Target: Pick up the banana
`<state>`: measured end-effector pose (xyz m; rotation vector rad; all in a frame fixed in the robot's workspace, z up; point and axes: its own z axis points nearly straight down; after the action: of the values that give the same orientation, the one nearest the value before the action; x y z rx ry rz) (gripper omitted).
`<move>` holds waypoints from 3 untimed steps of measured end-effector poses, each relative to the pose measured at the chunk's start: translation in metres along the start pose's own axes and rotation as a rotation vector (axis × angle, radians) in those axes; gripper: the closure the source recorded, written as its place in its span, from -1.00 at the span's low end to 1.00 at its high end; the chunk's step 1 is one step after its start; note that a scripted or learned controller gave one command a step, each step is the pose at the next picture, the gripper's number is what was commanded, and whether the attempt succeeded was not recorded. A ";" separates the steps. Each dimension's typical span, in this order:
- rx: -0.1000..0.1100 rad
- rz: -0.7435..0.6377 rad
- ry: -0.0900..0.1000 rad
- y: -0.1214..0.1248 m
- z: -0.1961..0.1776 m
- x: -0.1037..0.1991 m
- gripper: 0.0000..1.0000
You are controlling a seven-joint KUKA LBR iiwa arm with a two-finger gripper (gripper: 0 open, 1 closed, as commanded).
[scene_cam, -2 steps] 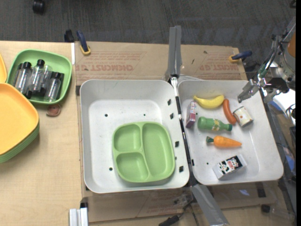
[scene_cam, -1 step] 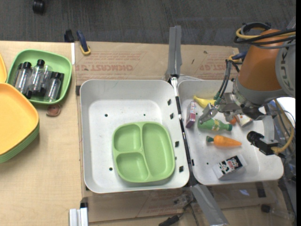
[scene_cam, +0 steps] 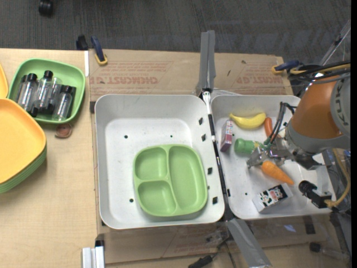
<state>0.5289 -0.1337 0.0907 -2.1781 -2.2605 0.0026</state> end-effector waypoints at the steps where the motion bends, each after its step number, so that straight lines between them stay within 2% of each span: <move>1: -0.001 0.012 0.003 0.057 -0.001 -0.026 -1.00; 2: -0.002 0.055 0.000 0.108 -0.001 -0.029 -1.00; 3: -0.001 0.051 -0.002 0.108 -0.010 -0.029 1.00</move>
<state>0.6375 -0.1587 0.1006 -2.2363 -2.2065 0.0041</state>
